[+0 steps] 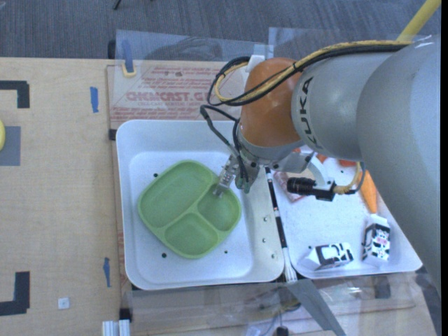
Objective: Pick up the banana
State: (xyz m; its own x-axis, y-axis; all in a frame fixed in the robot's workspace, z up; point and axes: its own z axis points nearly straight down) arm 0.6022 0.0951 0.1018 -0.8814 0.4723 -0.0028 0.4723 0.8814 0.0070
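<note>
One gripper (231, 179) low over green plate (182, 208) rim inside left bin (133, 145), grip state unreadable; banana's place untellable, arm (364, 96) overhanging right bin (308, 229); bare floor along left bin's walls

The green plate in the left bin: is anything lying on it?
The green plate has three bare compartments. The gripper hangs over its right edge, hiding a small patch there, so that spot cannot be checked.
</note>
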